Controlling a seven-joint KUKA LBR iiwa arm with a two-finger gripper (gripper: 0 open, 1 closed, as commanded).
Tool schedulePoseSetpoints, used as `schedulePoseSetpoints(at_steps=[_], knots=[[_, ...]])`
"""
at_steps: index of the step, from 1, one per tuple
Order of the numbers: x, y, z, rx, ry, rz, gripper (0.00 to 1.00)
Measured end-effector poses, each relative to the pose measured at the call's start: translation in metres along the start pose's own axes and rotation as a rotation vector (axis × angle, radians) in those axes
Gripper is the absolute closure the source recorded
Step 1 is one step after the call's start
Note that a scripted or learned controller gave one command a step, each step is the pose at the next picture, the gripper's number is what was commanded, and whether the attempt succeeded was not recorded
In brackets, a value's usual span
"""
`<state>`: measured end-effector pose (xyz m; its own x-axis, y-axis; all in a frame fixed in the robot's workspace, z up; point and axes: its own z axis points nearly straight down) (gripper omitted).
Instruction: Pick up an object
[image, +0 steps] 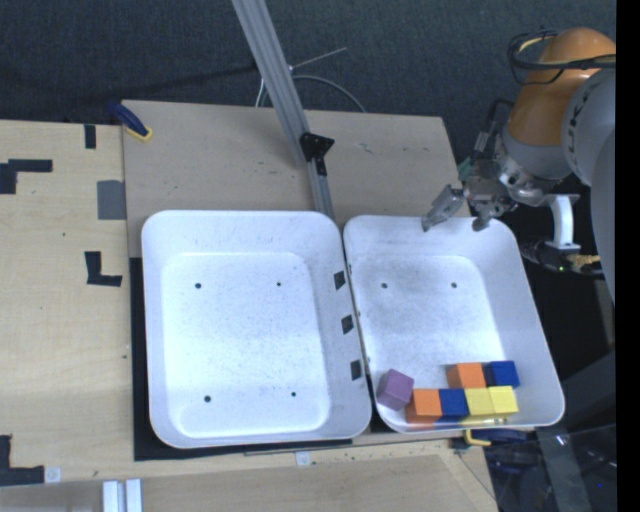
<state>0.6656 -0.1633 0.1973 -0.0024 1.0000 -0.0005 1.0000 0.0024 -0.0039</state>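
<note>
Several small blocks lie along the near edge of the right bin (520, 290): a purple block (396, 387), an orange block (427, 402), a blue block (453, 401), two yellow blocks (491, 401), a second orange block (465, 376) and a second blue block (501, 373). My gripper (459, 212) hangs over the far rim of the right bin, well away from the blocks. Its fingers are spread open with nothing between them.
The left bin (240, 225) sits beside the right one, joined by black clips (346, 323). A slanted metal rail (285, 90) crosses the bench behind the bins. The arm's orange band (548, 90) is at the upper right.
</note>
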Motion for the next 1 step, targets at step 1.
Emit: schedulePoseSetpoints(at_steps=[1], knots=[[-0.0212, 0.0142, 0.0806, 0.005, 0.0, 0.002, 0.0]])
